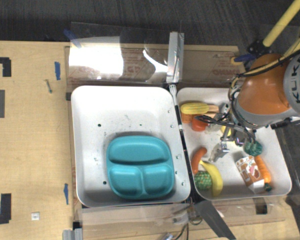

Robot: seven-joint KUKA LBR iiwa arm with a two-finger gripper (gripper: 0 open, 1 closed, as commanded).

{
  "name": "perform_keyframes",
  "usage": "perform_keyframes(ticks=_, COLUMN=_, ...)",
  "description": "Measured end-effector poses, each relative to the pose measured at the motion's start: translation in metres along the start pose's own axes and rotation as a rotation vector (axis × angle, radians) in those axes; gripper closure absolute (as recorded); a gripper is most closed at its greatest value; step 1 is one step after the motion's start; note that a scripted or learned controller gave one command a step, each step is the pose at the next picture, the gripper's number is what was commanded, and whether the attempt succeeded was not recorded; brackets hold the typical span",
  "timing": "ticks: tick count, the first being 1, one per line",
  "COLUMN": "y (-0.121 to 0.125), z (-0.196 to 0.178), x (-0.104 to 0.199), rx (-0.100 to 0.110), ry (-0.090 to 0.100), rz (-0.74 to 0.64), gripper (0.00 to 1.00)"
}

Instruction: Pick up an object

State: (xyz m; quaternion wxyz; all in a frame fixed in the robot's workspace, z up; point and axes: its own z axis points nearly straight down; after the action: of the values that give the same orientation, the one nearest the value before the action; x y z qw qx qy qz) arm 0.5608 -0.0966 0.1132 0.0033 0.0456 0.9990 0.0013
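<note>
Working left to right from my station: the wooden desk (25,149) lies bare on the far left, then the left bin (90,109) holds a teal divided tray (140,166) towards its near edge. Across the divider, the right bin (285,184) carries the clutter I can pick from: a corn cob (194,108) near the top, an orange piece (197,159) leaning by the divider wall, a banana (213,176) with a green round fruit (203,181) touching it, a small printed carton (250,171), and a carrot (263,169) just beside the carton. The jaws (221,150) hang over the middle of that bin, just above the banana's upper end; I cannot tell from this slant whether they are apart or together, and nothing is visibly between them. I'd judge the banana the nearest target: probably a light, stiff plastic toy, smooth and curved, so likely to slip unless taken across its narrow middle. The green fruit crowds its left side and the bin's near wall is close, so the open room lies to the right, between banana and carton.
</note>
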Motion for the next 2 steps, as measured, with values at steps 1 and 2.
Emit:
perform_keyframes(ticks=1, y=-0.002, z=0.015, x=-0.066, rx=0.005, ry=0.031, rz=0.087, gripper=0.00)
perform_keyframes(ticks=2, y=-0.017, z=0.025, x=-0.024, rx=0.003, ry=-0.001, rz=0.147, gripper=0.00)
